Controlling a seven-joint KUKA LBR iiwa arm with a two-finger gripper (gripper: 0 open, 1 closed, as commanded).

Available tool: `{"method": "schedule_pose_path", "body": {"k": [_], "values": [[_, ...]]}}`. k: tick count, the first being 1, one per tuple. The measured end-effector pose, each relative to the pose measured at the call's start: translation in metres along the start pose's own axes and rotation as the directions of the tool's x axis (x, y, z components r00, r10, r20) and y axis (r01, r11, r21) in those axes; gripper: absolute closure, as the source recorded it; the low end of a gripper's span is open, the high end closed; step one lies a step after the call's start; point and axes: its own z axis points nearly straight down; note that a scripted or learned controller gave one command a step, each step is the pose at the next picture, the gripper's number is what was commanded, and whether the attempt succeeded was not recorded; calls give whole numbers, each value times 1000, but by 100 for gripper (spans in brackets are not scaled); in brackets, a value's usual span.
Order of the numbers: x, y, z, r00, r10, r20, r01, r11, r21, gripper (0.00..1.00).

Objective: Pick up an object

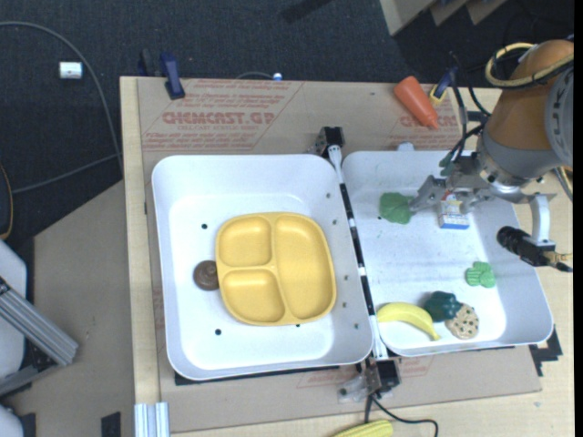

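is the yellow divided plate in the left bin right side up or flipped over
Right side up. The yellow plate in the left bin shows its three sunken compartments and raised dividers facing the camera; nothing lies in them.

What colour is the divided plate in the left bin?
Yellow. The divided plate shows best in the camera view.

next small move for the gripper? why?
Probably a short nudge toward the left bin, then a descent. The gripper hangs over the right bin, just beside the green piece near its far left corner, not yet centred over it. That piece is the closest object; the banana, dark green toy and cookie lie along the near edge.
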Motion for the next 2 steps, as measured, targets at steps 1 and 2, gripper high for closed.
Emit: {"method": "schedule_pose_path", "body": {"k": [1, 2], "values": [[-64, 38, 55, 1000, -1, -2, 1, 1000, -2, 0], [-65, 39, 44, 1000, -2, 3, 2, 1000, -6, 100]]}}
